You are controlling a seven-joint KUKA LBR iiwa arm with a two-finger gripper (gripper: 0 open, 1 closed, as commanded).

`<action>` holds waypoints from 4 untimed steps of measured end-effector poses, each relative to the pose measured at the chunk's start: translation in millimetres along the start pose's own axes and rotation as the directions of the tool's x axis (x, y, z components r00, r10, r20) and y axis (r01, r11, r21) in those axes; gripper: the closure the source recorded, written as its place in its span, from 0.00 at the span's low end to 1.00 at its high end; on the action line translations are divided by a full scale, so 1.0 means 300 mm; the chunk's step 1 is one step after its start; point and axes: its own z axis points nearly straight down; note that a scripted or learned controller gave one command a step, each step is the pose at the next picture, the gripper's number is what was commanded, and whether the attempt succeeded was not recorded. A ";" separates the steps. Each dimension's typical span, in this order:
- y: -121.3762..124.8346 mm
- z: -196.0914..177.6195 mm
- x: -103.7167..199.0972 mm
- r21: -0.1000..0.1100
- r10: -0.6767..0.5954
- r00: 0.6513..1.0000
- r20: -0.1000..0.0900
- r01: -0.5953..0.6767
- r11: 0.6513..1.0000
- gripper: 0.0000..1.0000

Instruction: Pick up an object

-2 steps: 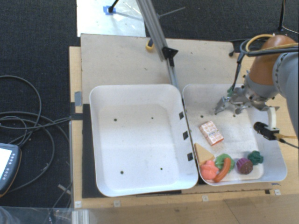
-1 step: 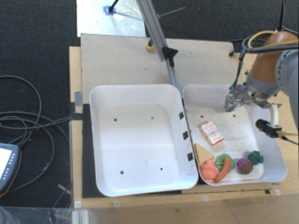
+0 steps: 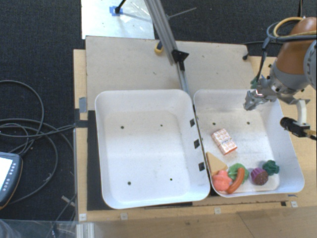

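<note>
The right bin (image 3: 282,148) holds several small toy foods. A pink and white carton (image 3: 224,141) lies near its middle. Along its near edge lie a tan wedge (image 3: 214,159), a red tomato-like piece (image 3: 221,180), a green leafy piece (image 3: 237,169), an orange carrot (image 3: 236,181), a purple ball (image 3: 259,176) and a dark green broccoli (image 3: 271,167). My gripper (image 3: 251,102) hangs over the far part of the right bin, well behind the carton, with nothing seen between its fingers.
The left bin (image 3: 106,133) stands beside the right one. A grey pole (image 3: 166,29) slants over the bench from the back and ends near the bins' shared far corner. Cables lie on the floor at the left.
</note>
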 end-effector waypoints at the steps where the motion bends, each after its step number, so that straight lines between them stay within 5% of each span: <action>1: 0.007 -0.214 0.018 -0.002 -0.001 1.000 0.001 0.001 1.000 1.00; 2: 0.031 -0.368 0.009 0.000 0.000 1.000 0.001 0.000 1.000 1.00; 4: -0.051 -0.327 0.360 0.009 -0.005 1.000 -0.005 0.005 1.000 1.00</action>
